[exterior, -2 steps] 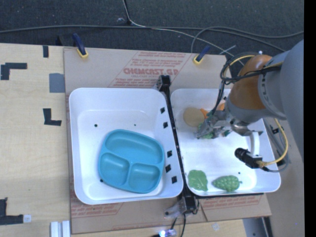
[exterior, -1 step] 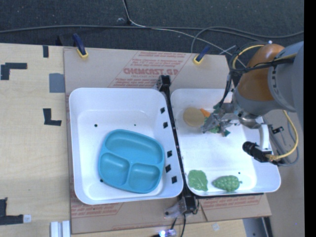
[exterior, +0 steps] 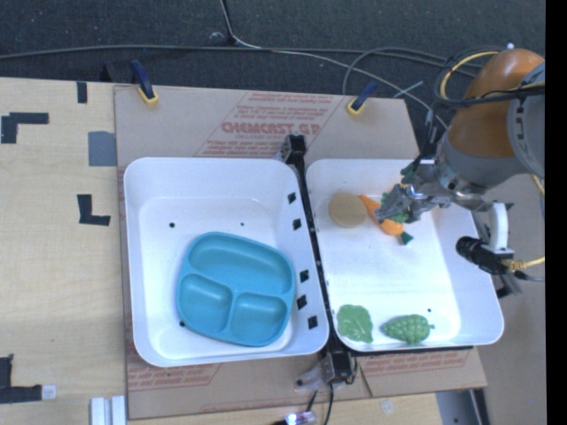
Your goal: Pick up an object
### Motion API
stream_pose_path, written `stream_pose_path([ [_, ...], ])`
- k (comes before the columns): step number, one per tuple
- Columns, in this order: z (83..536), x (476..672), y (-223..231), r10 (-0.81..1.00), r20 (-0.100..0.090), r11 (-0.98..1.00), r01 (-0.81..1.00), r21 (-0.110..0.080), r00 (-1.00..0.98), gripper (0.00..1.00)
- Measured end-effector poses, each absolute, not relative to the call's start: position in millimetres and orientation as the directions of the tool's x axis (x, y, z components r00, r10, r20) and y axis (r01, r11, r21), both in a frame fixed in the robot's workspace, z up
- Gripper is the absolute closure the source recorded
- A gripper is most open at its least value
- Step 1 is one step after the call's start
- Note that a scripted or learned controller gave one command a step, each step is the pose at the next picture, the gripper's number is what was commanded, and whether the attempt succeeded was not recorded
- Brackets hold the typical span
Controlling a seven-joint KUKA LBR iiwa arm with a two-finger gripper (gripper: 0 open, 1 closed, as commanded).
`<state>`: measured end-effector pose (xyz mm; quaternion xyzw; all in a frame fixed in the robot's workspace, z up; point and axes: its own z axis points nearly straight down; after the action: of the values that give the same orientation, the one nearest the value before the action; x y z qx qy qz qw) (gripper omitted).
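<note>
Gripper (exterior: 396, 206) on tapered orange carrot (exterior: 381, 219)

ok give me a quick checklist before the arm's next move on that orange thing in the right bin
1. Gripper over the target: ok, it sits at the orange toy in the right bin.
2. Toy between the fingers: cannot tell, the wrist covers the contact.
3. Neighbour clear: not ok, the tan round piece lies close beside the toy.
4. Two green toys out of the way: ok, near the front wall.
5. Blue tray uninvolved: ok, in the left bin.
</note>
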<state>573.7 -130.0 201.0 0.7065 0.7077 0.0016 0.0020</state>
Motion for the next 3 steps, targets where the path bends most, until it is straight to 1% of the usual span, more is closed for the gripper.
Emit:
stream_pose_path([
  [1, 256, 567.5, -137, 1.0, -0.001, 0.001, 1.0, 0.005, -0.001, 1.0],
  [2, 256, 561.3, -77, 1.0, 0.001, 0.006, 1.0, -0.001, -0.006, 1.0],
  [3, 237, 550.5, -24, 1.0, 0.001, 0.006, 1.0, -0.003, -0.006, 1.0],
])
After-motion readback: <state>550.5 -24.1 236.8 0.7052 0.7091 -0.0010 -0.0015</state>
